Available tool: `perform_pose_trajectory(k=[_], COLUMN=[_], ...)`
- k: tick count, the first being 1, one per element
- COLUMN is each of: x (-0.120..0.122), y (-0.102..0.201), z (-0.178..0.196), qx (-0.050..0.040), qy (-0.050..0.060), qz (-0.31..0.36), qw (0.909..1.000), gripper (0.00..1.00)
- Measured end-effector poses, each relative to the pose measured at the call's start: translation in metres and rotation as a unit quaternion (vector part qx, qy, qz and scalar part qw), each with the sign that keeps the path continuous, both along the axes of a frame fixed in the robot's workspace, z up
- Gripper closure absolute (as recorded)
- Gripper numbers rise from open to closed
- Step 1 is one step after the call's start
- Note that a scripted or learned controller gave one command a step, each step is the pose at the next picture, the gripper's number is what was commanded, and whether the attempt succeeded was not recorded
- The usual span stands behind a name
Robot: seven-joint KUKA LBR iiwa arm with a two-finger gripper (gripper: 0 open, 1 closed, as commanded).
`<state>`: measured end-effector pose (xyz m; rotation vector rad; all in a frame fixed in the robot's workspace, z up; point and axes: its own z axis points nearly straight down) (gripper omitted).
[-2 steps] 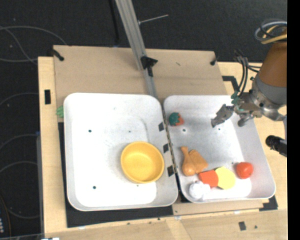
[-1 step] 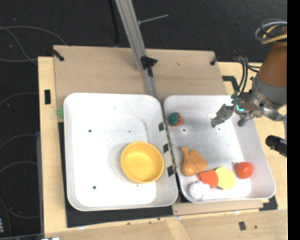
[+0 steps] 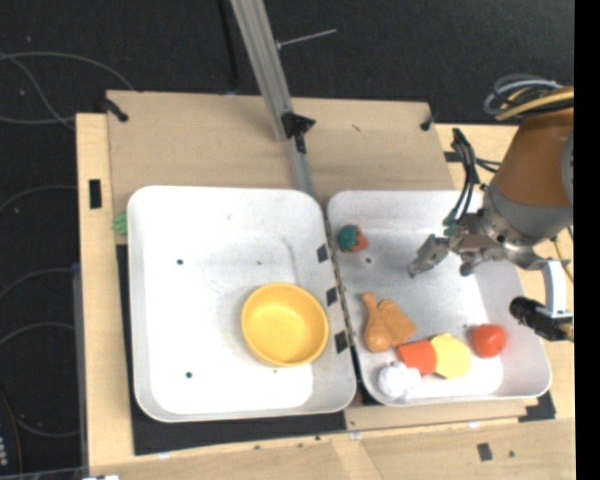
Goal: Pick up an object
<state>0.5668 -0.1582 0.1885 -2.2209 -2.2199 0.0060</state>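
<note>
The right bin [image 3: 400,213] holds several small items. A teal and orange ball [image 3: 351,237] lies near its left wall. A tan drumstick-shaped toy [image 3: 384,323], an orange-red block [image 3: 417,355], a yellow piece [image 3: 452,357], a red ball [image 3: 489,340] and a white item [image 3: 393,379] cluster along its front edge. My gripper [image 3: 448,259] hangs over the bare middle-right of this bin, open, with nothing between its fingers [image 3: 425,258]. It is behind the front cluster and to the right of the teal ball.
A yellow bowl [image 3: 285,323] sits in the left bin [image 3: 200,238], near the divider. A metal post [image 3: 270,68] slants up from between the bins at the back. The arm's orange band [image 3: 540,163] and cables stand at the right.
</note>
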Motion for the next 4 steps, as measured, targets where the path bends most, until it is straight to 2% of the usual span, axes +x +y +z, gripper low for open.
perform_pose_trajectory(k=[2,3,4], x=[-0.002,0.0,-0.001], y=[-0.008,-0.008,-0.011], z=[-0.09,-0.076,-0.012], qx=[-0.0007,0.0003,-0.0002], qy=[-0.001,-0.004,-0.006], qz=[-0.001,-0.003,-0.001], qw=[1.0,1.0,1.0], gripper=[0.0,1.0,1.0])
